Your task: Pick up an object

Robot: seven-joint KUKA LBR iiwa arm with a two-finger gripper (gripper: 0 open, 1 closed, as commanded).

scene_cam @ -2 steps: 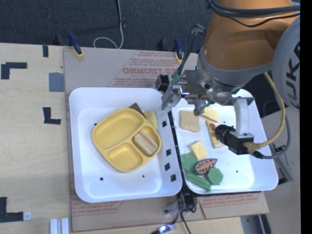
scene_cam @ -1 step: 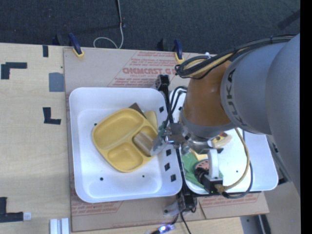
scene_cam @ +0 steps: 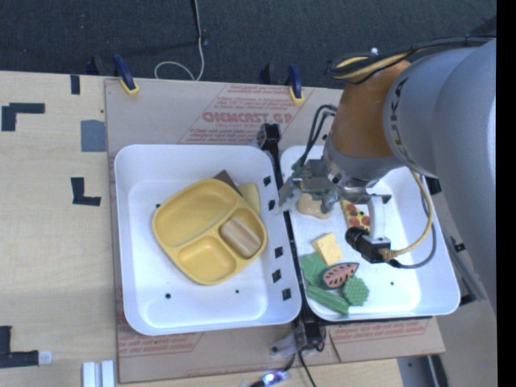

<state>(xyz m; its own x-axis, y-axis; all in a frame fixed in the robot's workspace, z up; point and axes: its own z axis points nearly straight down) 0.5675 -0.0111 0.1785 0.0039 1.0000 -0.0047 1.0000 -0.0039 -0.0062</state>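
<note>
Beige and rounded, a small lump [scene_cam: 310, 206] lies in the right bin [scene_cam: 431, 293] near its left wall, and it is judged the likely target. The gripper [scene_cam: 316, 185] is placed directly over it, possibly touching; whether the lump is grasped cannot be told, since the wrist hides the contact. Nothing is seen lifted, so the pick is judged not yet done: closing and raising are left. Nearby lie a yellow block [scene_cam: 327, 247], green pieces [scene_cam: 322, 285] and a slice [scene_cam: 339, 275]. A yellow tray [scene_cam: 193, 224] rests in the left bin [scene_cam: 137, 297].
</note>
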